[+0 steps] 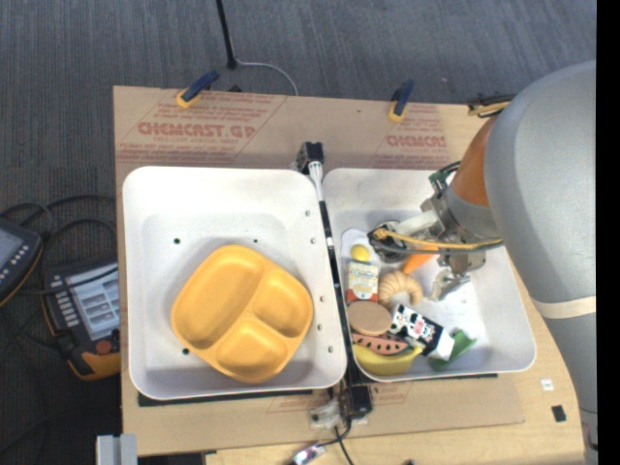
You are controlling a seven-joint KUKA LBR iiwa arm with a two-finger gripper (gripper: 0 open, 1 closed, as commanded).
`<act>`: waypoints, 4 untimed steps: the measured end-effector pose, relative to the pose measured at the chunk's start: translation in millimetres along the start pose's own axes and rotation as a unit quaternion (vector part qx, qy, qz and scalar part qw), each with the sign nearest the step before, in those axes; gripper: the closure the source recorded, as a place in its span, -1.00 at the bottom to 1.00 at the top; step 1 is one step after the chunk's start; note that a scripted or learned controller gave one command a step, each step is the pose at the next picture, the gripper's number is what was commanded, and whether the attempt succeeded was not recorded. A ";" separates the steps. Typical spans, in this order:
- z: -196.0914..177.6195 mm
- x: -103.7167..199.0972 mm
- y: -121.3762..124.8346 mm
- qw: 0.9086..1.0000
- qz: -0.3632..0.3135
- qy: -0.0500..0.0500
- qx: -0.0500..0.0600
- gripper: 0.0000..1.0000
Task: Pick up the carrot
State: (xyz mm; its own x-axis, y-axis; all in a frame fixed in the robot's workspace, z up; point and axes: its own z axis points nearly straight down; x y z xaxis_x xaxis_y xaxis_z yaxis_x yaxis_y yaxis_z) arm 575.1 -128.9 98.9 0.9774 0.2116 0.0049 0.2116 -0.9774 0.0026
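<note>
Jaws (448,281) hang over the right white plastic bin (504,342); I can't tell their opening. I see the small orange carrot (418,261) just left of them, beside the tan croissant (400,285).

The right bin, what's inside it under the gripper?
In the right bin, beneath the gripper, an orange carrot pokes out beside a croissant. The arm covers the rest of the carrot.

Carrot (418,262): small orange piece, only partly visible. Lies in the right-hand white bin (504,342), upper middle, amid a cluster of toy foods, just right of a beige croissant-like item (399,285). Orientation unclear.
</note>
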 end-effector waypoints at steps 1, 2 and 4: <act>11.3 55.0 59.7 1.000 -0.003 -0.001 0.000 -1.00; 10.1 6.4 11.4 1.000 0.001 0.000 -0.001 -1.00; 9.2 -100.4 47.9 1.000 -0.008 0.002 -0.001 -1.00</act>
